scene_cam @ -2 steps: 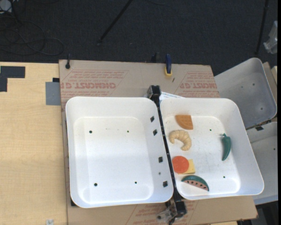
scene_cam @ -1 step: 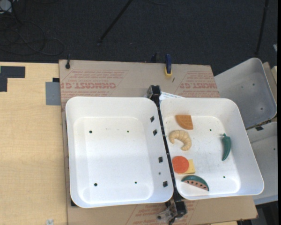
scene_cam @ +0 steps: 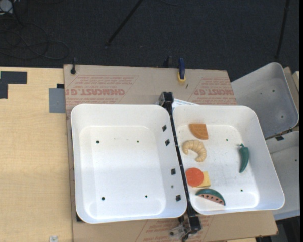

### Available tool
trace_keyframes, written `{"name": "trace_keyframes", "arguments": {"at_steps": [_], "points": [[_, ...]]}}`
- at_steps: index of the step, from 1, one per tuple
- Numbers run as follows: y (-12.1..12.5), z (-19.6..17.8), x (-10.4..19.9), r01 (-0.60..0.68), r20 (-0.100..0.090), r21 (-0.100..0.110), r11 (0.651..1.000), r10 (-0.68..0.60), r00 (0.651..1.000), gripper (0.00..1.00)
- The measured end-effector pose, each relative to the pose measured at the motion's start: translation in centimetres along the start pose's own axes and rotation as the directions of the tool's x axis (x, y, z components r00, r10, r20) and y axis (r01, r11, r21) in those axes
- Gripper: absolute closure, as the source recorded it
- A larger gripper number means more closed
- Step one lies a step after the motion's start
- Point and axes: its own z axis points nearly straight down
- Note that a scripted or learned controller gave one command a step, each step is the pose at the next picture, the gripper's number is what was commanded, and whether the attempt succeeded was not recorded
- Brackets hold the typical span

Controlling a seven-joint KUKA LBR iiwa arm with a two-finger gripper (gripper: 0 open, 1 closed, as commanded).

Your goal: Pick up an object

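The right bin (scene_cam: 265, 135) holds all the candidates; the left bin (scene_cam: 81, 160) lies beside it, the two meeting along a central divide with black clips. Nearest the camera, by the right bin's front wall, lies a watermelon slice (scene_cam: 211, 196), green-rinded and curved; just behind it sits a red disc, perhaps a tomato slice (scene_cam: 194, 176), touching a small yellow block (scene_cam: 205, 179) on its right; further back lies a croissant (scene_cam: 195, 149), and beyond that an orange-brown wedge (scene_cam: 199, 130) near the back wall; a green chili pepper (scene_cam: 243, 158) lies apart, toward the bin's right side. All look like toy food, so probably light, rigid and somewhat slick; none seems fragile. The croissant looks the easiest pick, being bulky, clear of its neighbours, and narrow enough across its middle to pinch; closing across that middle, rather than along the curve, should keep it from squirting out. The flat slices would likely be harder, offering little height above the floor. The end effector's state cannot be told from this view. Farthest off, a brown cardboard sheet (scene_cam: 116, 87) runs behind both bins.
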Motion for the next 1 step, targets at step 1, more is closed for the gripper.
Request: {"name": "trace_keyframes", "arguments": {"at_steps": [1], "points": [[0.02,0.09,0.07,0.002,-0.001,0.002,1.0,-0.002,1.0,1.0]]}}
